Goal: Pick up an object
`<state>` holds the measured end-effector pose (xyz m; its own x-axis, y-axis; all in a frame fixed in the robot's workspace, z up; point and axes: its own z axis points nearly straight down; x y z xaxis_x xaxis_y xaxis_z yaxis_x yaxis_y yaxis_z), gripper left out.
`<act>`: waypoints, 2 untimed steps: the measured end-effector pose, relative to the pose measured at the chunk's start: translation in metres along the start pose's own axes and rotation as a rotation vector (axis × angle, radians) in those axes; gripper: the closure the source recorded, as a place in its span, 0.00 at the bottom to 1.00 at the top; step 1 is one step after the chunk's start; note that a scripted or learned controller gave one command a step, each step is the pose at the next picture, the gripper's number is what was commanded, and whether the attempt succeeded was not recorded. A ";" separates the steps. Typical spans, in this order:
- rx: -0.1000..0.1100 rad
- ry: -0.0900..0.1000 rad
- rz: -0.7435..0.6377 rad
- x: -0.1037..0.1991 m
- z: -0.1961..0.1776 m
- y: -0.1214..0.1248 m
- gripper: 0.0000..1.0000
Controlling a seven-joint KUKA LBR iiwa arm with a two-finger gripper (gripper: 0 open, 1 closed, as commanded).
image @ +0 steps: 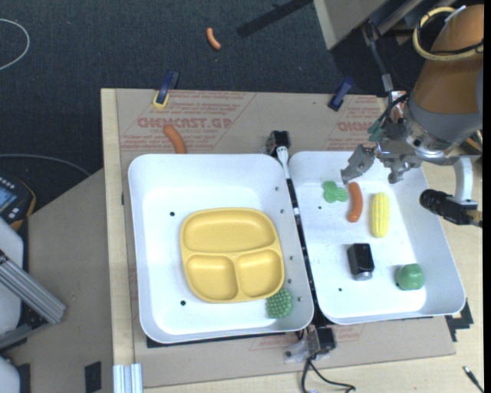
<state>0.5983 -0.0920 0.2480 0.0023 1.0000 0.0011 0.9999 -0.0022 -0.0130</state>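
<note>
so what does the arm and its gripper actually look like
The grey KUKA arm carries a broad orange band above its wrist, with a thin yellowish cable looping beside it. The gripper is bare grey metal with two angular jaws.

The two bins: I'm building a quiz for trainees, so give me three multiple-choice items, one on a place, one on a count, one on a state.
1. Where is the yellow tray?
A. left bin
B. right bin
C. on the cardboard

2. How many things lie in the right bin?
A. three
B. five
C. seven

3. How does the claw stand?
A. open above the right bin's far edge
B. shut on the corn
C. resting in the tray

Key: 1 A, the tray fills the left bin. 2 B, green piece, sausage, corn, black block, green ball. 3 A, the claw holds nothing, fingers spread.
</note>
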 end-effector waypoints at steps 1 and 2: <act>-0.013 -0.001 -0.002 0.000 -0.007 0.002 0.00; -0.004 0.001 -0.002 0.002 0.057 0.001 0.00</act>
<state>0.5983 -0.0901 0.1908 0.0004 1.0000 0.0016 1.0000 -0.0004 -0.0086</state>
